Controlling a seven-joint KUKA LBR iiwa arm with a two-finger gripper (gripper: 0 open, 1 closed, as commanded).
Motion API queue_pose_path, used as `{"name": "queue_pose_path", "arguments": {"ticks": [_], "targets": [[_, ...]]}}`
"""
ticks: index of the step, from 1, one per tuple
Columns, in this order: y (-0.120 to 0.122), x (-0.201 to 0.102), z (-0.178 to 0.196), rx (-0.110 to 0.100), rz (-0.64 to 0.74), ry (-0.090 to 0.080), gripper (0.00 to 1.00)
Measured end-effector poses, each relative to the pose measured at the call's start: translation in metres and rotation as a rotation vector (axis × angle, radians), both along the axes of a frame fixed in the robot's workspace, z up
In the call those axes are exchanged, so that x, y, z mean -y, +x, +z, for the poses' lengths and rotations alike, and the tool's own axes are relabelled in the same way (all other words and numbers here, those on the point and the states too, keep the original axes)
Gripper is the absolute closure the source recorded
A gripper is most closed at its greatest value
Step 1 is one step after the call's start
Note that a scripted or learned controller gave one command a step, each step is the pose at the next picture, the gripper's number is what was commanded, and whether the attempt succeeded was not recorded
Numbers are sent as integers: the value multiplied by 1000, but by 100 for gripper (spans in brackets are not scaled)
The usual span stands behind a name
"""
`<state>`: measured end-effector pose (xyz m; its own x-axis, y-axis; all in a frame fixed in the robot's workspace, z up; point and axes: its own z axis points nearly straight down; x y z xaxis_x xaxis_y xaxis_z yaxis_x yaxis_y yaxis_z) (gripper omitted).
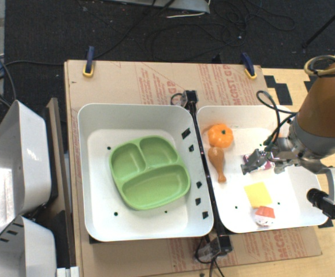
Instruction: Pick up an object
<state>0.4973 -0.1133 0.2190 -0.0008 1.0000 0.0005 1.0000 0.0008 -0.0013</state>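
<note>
Orange catches the eye first: a little toy pumpkin sits at the far left of the right bin, stem up. Just near of it lies a tan drumstick, its long axis running far-to-near, the fat end touching the pumpkin's near side and the thin end pointing toward the near rim with a slight lean to the right. Further right and nearer, a yellow square block lies flat, and right at its near edge sits a small red-and-white piece, too small to make out.

Over in the left bin there's a green divided plate, three compartments, its long axis slanting from far left to near right, one large compartment on the near side and two smaller ones on the far side.

Writing now: the brown board under the bins carries red print, upside down from here, and I can't read it cleanly.

And the arm comes in from the right, orange band up top, with the gripper hanging over the middle of the right bin, to the right of the drumstick and on the far side of the yellow block. Its dark tip is a clutter of parts; I cannot tell its state, and nothing visibly sits in it.
</note>
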Motion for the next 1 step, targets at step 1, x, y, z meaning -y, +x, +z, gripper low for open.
{"name": "queue_pose_path", "arguments": {"ticks": [1], "targets": [[37, 65, -74, 0, -6, -3, 0]]}}
